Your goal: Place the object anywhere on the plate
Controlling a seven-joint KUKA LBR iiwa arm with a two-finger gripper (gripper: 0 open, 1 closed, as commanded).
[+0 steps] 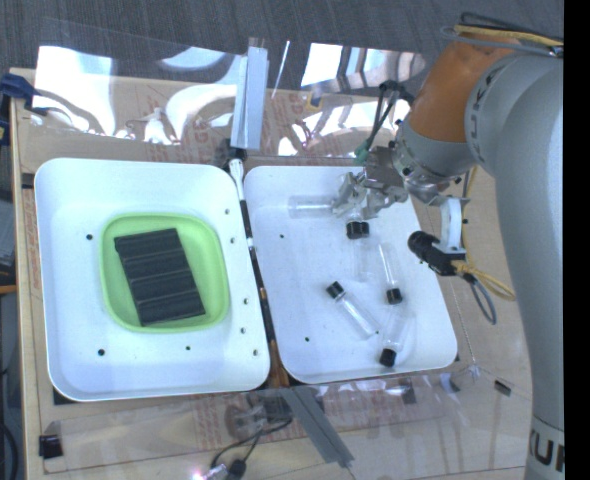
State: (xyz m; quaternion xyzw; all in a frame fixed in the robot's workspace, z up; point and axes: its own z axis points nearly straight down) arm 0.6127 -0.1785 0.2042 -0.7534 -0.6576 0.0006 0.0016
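Vials (351,308) lie scattered in the right bin (285,268), far from the green plate (207,243). I cannot tell the end effector (360,196)'s state; clear, slippery tubes may roll away.

Single fixed cam, mounted above bench (25,268), looking down at a slant. Mid-range: takes in left bin (60,358) and right bin (275,193) whole, w/ arm (515,98) entering from frame right.
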